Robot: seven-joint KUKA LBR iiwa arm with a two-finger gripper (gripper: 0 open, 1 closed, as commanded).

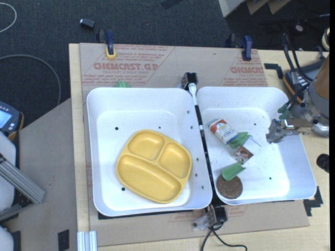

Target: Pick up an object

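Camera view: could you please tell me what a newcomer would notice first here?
A yellow divided plate lies in the left bin. In the right bin sits a cluster of small things: a red-and-white packet, green pieces and a brown disc near the front. The gripper hangs over that bin's right side, apart from the cluster.

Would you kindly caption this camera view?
Tool hovers over right bin holding small items; yellow tray in left bin.

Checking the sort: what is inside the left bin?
The left bin holds a yellow divided plate with three compartments, nothing in them. Whatever lies beneath the plate is covered.
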